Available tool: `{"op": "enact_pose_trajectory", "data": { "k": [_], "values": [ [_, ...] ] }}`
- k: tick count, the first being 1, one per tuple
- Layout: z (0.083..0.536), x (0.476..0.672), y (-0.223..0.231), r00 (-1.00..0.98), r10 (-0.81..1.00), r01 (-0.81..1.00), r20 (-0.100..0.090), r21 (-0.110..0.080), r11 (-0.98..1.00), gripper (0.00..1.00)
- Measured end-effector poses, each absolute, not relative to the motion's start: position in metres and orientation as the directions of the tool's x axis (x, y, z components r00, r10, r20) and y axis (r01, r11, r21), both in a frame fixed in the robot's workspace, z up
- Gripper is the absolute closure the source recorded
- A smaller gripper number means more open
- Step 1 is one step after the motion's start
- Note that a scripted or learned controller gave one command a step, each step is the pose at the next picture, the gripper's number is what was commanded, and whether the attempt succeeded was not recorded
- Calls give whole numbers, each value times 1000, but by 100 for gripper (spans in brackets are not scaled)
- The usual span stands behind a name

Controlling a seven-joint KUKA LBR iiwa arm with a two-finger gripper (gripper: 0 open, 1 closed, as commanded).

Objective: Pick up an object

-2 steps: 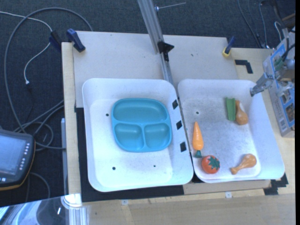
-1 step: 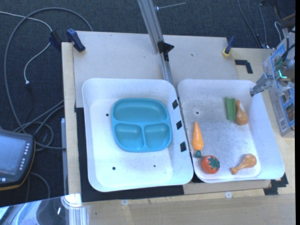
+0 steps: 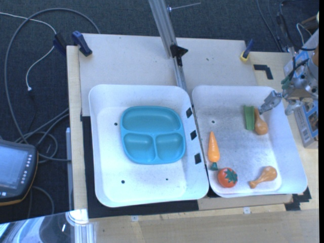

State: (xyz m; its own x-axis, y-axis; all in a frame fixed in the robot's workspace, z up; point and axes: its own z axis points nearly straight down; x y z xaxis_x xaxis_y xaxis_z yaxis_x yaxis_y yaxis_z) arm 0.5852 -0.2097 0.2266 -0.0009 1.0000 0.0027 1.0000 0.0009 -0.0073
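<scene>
The right bin [image 3: 283, 186] holds several toy foods. An orange carrot [image 3: 213, 146] lies near its left wall, with a red tomato [image 3: 228, 177] below it at the front. A tan drumstick [image 3: 264, 176] lies at the front right. A green strip [image 3: 248, 117] lies at the back beside a brown pear-shaped piece [image 3: 260, 125]. My gripper [image 3: 279, 105] hovers over the bin's back right corner, just right of the green strip and the brown piece. It is open, with nothing between its fingers.
The left bin [image 3: 101, 181] holds a blue divided plate [image 3: 152, 134]. A metal pole [image 3: 164, 22] rises from between the bins at the back. Blue clamps [image 3: 81, 42] sit on the bench's back corners. Cables and a tablet [image 3: 15, 171] lie on the floor at left.
</scene>
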Motion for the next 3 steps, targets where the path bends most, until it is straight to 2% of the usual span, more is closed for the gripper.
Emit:
{"op": "enact_pose_trajectory", "data": {
  "k": [2,3],
  "values": [
    [129,590,-206,0,1000,1000,2,-6,0,0],
    [144,592,-206,-1,1000,1000,1,2,1,100]
  ]
}}
